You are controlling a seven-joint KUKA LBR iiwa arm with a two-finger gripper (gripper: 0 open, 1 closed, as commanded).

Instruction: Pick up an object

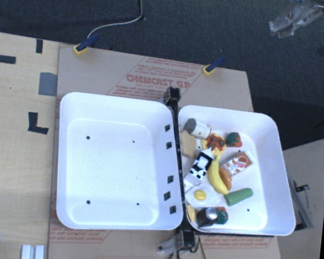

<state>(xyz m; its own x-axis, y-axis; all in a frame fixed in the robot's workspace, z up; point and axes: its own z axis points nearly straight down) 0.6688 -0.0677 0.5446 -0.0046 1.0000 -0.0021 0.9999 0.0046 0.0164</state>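
Observation:
The right bin (274, 168) holds a heap of small toy foods. Among them are a yellow banana (220, 178), a green cucumber (238, 196), a red packet (239, 163), a black-and-white cow toy (200, 166), a fried egg (200, 195), a red and green fruit (233, 139) and a dark round piece (210, 217) at the bin's front. My gripper (292, 20) hangs blurred at the top right of the camera view, over the dark floor. It is well behind the right bin and touches nothing.
The left bin (112, 161) sits beside the right one, joined along a black clipped seam (173, 156). Both rest on a cardboard sheet (156, 79) held by two blue-yellow clamps. A cable runs across the dark floor behind.

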